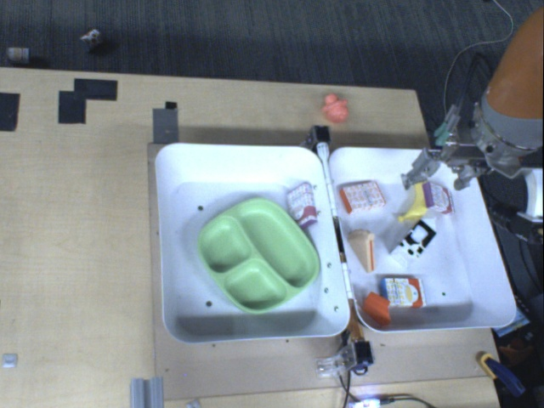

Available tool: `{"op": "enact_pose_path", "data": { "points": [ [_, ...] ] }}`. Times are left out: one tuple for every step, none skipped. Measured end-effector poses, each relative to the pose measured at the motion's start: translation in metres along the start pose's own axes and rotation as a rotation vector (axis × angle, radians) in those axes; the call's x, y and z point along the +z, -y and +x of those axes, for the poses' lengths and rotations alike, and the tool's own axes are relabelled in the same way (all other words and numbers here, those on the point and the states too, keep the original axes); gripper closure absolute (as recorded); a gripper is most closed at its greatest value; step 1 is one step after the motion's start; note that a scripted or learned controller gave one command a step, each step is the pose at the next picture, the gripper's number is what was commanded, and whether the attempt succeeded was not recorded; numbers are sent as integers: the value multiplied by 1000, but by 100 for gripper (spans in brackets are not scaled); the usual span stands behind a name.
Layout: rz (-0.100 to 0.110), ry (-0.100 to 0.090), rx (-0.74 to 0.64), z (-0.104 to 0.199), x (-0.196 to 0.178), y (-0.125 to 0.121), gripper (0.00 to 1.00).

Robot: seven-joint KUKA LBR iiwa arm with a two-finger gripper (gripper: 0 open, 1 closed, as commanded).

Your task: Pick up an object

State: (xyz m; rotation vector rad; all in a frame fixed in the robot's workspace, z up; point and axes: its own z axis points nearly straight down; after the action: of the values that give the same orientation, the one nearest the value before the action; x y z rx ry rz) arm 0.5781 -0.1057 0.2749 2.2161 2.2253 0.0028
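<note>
- The gripper point(442, 170) hangs over the upper right part of the right bin point(484, 266), its two fingers spread apart with nothing between them.
- Just below it lie a yellow piece point(414, 206) and, touching that on the right, a small purple-and-white packet point(438, 197).
- A black-and-white patterned item point(416, 239) sits just beneath the yellow piece, near the middle of the bin.
- To the left, a red-and-white box point(362, 197) lies in the bin's upper left part, and a tan wedge point(364, 249) lies below it.
- Toward the bin's lower edge sit an orange-and-white carton point(402, 292) and, beside it on the left, a small orange-red object point(376, 309).
- The left bin point(174, 228) holds a green divided plate point(257, 253), tilted in the frame, with a small red-and-white packet point(302, 204) at its upper right rim.
- Above both bins, a pink object point(336, 107) rests on the wooden bench point(76, 253).
- The arm point(514, 100), grey with its orange band, enters at the upper right of the frame.
</note>
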Motion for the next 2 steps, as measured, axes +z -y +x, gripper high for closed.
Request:
{"op": "enact_pose_path", "data": {
  "points": [
    [4, 0, 2, -6, 126, -18, 0],
    [-3, 1, 1, 7, 168, 12, 0]
  ]
}}
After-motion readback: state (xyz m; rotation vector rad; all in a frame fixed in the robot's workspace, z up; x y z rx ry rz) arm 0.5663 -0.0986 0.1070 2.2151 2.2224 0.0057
